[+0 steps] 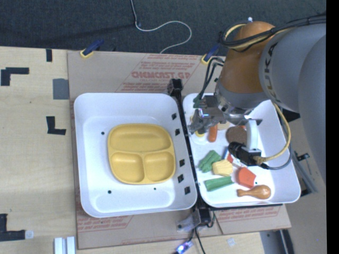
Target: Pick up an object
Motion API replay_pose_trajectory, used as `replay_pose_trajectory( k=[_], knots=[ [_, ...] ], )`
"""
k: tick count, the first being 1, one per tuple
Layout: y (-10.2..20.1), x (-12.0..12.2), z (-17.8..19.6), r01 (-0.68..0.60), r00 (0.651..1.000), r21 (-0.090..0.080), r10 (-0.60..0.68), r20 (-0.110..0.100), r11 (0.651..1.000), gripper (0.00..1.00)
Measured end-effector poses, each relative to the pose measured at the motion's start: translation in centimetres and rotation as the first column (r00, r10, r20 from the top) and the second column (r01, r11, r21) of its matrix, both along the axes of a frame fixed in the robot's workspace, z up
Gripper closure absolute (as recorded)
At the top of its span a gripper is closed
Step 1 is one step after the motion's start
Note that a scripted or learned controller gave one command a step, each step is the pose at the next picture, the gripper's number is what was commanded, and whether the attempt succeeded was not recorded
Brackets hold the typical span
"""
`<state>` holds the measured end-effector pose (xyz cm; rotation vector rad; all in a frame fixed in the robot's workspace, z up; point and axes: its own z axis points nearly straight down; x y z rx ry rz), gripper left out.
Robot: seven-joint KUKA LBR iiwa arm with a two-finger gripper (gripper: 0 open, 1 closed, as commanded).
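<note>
— Where's your pincer (203, 121) now?
— Low over the right bin (280, 187), near its left wall, just beside a small orange piece (212, 134).
— Apart or together?
— You can't tell from here; the fingers are blurred.
— And the left bin (90, 142)?
— It holds a yellow divided tray (141, 153).

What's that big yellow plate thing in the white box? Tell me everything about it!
The yellow tray looks like smooth, matte plastic, squarish with rounded corners. It is split into three sections: one wide section along the far side and two smaller ones side by side nearer the camera. It lies flat, open side up, near the middle of the left bin, resting on the bin's white floor. Its sections look bare, and nothing else touches it.
</note>
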<state>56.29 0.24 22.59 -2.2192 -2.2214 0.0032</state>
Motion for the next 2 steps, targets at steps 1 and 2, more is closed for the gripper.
replay_pose_trajectory(
  k=[1, 2],
  knots=[
    [0.3, -0.1, 0.3, -0.001, 1.0, 0.001, 0.001, 0.0, 1.0, 1.0],
    [1.7, 1.0, 0.0, -0.002, 1.0, 0.001, 0.002, 0.0, 1.0, 1.0]
  ],
)
